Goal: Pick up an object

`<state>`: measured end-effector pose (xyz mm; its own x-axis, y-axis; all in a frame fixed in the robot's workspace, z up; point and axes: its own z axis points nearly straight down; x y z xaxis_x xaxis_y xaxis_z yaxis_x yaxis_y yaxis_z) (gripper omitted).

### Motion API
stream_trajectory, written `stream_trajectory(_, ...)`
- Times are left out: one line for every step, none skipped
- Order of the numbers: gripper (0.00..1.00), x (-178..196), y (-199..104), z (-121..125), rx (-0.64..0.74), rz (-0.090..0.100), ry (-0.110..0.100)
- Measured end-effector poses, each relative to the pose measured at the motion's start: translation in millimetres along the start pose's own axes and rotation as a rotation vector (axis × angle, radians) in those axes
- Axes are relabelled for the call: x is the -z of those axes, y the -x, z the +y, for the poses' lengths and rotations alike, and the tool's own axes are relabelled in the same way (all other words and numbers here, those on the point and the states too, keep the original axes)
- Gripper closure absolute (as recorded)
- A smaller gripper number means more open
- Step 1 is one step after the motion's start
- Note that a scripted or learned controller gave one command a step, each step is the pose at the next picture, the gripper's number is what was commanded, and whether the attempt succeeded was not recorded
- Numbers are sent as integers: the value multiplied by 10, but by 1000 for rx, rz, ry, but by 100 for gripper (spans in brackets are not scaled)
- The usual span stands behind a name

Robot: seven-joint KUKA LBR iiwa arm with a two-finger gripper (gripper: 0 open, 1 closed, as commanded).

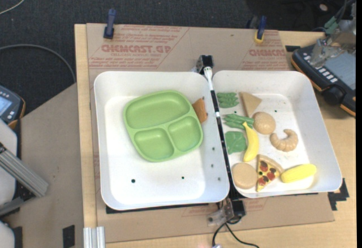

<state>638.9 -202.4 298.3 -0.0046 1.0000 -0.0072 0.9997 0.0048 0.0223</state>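
While the two shallow white bins sit side by side on the tabletop (169, 43), the left bin (113, 185) carries a green three-compartment plastic plate (163, 125). Toy food fills the right bin (322, 145): a yellow banana (249, 142), a croissant (284, 139), a pizza slice (266, 172).

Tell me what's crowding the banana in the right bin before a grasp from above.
Nothing lies on top of the banana. Its sides are crowded: green leafy pieces touch its left side, a round bread roll sits at its upper right, and the pizza slice lies just below its lower tip.
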Motion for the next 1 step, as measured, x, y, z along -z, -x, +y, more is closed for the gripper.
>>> stream_trajectory(100, -837, 216, 53, -6, 8, -29)
